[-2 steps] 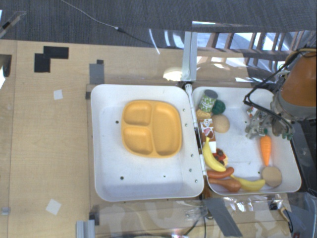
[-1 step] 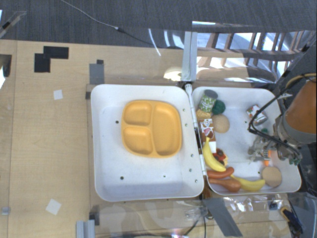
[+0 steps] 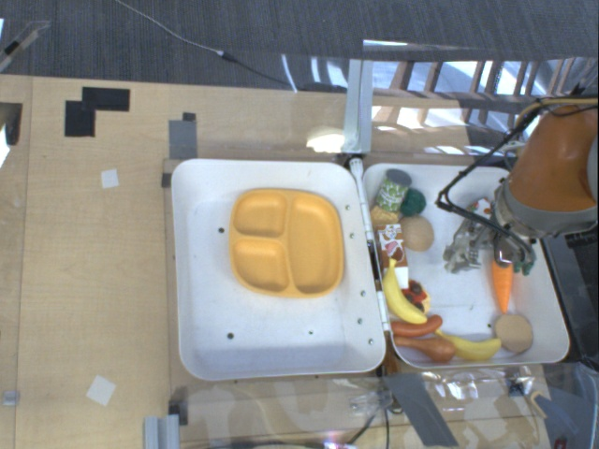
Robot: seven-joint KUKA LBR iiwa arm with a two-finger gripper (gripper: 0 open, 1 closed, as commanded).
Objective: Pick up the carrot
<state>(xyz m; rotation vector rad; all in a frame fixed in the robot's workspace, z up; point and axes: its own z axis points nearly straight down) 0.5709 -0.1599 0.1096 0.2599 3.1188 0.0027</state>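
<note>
The carrot (image 3: 503, 289) is orange and slim. It lies lengthwise near the right wall of the right bin (image 3: 468, 293), its top end pointing toward the far side. My gripper (image 3: 485, 253) hangs low over the bin's right half, under the grey wrist with the orange band (image 3: 560, 162). Its metal parts reach down to the carrot's top end and seem to touch or overlap it there. The rest of the carrot shows in front of the gripper, resting on the bin floor.
The right bin also holds a green vegetable (image 3: 400, 197), a tan round item (image 3: 417, 234), two bananas (image 3: 401, 296) (image 3: 474, 347), sausages (image 3: 417, 326) and a brown ball (image 3: 513, 331) just below the carrot. A yellow divided plate (image 3: 285, 241) sits in the left bin (image 3: 201, 344).
</note>
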